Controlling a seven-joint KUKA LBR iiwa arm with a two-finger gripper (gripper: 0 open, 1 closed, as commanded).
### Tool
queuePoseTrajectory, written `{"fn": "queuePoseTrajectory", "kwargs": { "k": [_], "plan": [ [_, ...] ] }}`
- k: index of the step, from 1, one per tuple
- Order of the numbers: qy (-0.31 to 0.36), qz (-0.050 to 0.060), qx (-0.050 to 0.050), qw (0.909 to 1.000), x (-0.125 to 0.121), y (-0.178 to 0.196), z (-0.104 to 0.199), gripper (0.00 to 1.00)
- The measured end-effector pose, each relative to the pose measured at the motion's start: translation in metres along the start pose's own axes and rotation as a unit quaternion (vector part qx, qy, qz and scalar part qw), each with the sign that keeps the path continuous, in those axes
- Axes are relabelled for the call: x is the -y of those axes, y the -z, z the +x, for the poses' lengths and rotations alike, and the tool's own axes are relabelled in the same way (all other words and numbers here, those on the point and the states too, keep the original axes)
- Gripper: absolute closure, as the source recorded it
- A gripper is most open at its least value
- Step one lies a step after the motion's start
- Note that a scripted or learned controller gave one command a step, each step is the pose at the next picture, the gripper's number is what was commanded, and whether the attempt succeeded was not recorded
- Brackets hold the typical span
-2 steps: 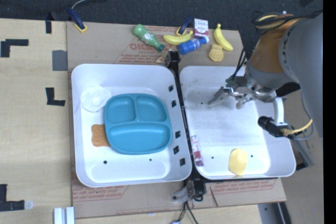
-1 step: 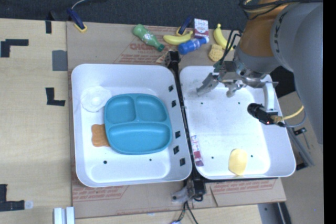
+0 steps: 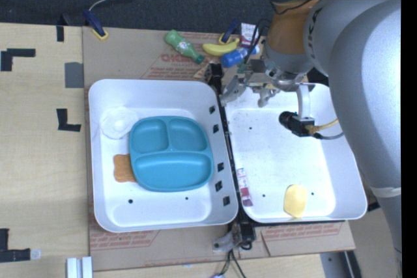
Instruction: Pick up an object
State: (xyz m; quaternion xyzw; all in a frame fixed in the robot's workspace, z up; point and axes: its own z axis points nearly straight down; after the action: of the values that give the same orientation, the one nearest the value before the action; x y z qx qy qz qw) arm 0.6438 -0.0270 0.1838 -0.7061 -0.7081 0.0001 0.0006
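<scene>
A dark carpeted floor runs along the top of the frame, above a bench faced with pale wood and brown cardboard that bears two shallow white plastic bins. The left bin (image 3: 104, 140) holds a blue plastic divided tray (image 3: 171, 153), a flat orange-tan piece (image 3: 122, 168) just beside the tray's left edge, and a clear round lid-like thing (image 3: 116, 122) at its upper left. The right bin (image 3: 339, 179) holds a small pale yellow rounded object (image 3: 295, 200) near its lower edge, the likeliest thing to pick.

The grey arm's two-finger gripper (image 3: 285, 96) hangs over the upper part of the right bin, well apart from the yellow object. Its fingers look spread with nothing between them, though the slant makes this hard to read.

Beyond the bins, at upper centre, lie a green plastic bottle (image 3: 181, 46), a yellow banana-shaped toy (image 3: 220, 47) and a blue piece (image 3: 233, 58).

The risk, as I judge it: the yellow object is small and rounded, so a slightly off-centre close could squirt it aside. It also lies near the bin's lower wall, where a finger could strike the rim on descent.
</scene>
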Motion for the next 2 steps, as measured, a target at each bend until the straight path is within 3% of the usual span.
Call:
{"fn": "queuePoseTrajectory", "kwargs": {
  "k": [1,2],
  "plan": [
    [-0.001,-0.002,0.001,1.0000,-0.025,0.103,-0.030,0.00],
    [0.000,0.002,0.001,1.0000,-0.023,-0.001,-0.023,0.00]
  ]
}}
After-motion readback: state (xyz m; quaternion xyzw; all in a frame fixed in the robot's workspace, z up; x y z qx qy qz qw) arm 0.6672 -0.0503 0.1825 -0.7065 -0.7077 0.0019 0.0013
